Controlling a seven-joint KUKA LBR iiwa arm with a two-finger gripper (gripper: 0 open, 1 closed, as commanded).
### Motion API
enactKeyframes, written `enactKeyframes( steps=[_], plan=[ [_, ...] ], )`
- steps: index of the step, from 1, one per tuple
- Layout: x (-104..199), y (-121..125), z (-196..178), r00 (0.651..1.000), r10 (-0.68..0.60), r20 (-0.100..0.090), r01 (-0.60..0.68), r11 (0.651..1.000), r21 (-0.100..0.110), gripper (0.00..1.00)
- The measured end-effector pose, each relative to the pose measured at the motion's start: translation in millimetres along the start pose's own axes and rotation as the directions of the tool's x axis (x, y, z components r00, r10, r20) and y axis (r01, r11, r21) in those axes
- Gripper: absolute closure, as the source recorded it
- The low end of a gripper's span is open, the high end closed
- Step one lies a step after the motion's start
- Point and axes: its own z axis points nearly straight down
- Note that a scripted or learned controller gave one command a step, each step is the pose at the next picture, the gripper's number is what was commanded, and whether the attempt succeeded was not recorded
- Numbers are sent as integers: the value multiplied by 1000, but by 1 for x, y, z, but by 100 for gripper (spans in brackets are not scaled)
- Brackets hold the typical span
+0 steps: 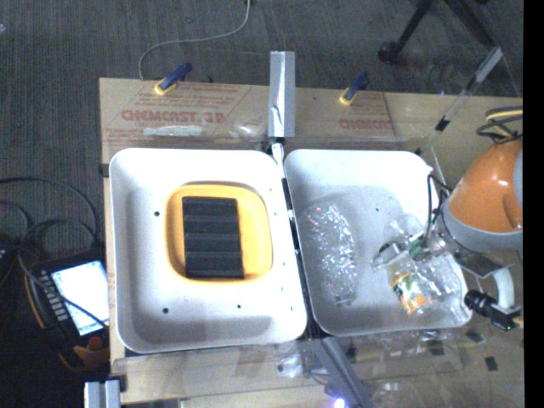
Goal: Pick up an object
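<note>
The grey arm with its orange band (484,198) leans in at right, above the crumpled clear plastic bottle with orange label (414,283) in the right white bin (357,164); the bottle's long axis runs diagonally toward lower right.

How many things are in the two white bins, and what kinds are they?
Yellow tray with a black ridged insert: 1, in the left bin
Clear crinkly plastic bottle: 1, in the right bin
Clear plastic bottle with an orange label: 1, in the right bin, by the arm
Total: 3
</note>
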Motion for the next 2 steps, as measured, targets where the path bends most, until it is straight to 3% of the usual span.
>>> enactKeyframes(
  steps=[1,2],
  plan=[
    [1,2,-9,1000,-1,-2,1,1000,-2,100],
    [23,75,-87,999,-39,-32,40,998,48,100]
  ],
)
